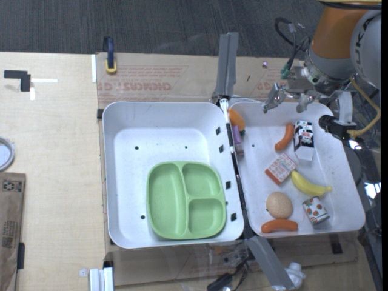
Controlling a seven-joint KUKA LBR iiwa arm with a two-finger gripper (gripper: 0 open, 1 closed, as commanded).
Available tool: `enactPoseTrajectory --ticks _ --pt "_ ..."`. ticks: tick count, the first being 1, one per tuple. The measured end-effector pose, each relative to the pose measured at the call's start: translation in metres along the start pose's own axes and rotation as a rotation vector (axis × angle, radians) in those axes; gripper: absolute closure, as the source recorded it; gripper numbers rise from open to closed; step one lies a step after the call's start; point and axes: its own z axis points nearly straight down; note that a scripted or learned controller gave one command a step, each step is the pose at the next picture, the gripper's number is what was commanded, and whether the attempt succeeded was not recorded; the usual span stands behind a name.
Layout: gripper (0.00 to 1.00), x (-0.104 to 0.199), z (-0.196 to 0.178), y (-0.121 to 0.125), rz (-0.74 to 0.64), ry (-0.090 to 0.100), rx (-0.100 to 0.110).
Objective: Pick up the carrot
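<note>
Two white bins sit side by side on a cardboard-covered bench. The left bin [121,162] holds a green divided plate [185,199]. The right bin [348,180] holds a carrot [279,226] lying at its near edge, just in front of an egg [279,204]. Beside them lie a banana [310,184], a small strawberry carton [315,211], a red-and-white box [280,168], a sausage [284,137], a milk carton [304,140] and an orange item [236,119] against the left wall. The arm [342,23] reaches in from the right, its gripper [287,100] open above the bin's far rim, well apart from the carrot. A blue-and-yellow clamp [109,54] stands at the bench's far edge.
</note>
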Motion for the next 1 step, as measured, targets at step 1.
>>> enactPoseTrajectory --ticks 1 --pt "0.00 -0.0043 0.1251 -0.0316 -0.143 0.000 -0.002"
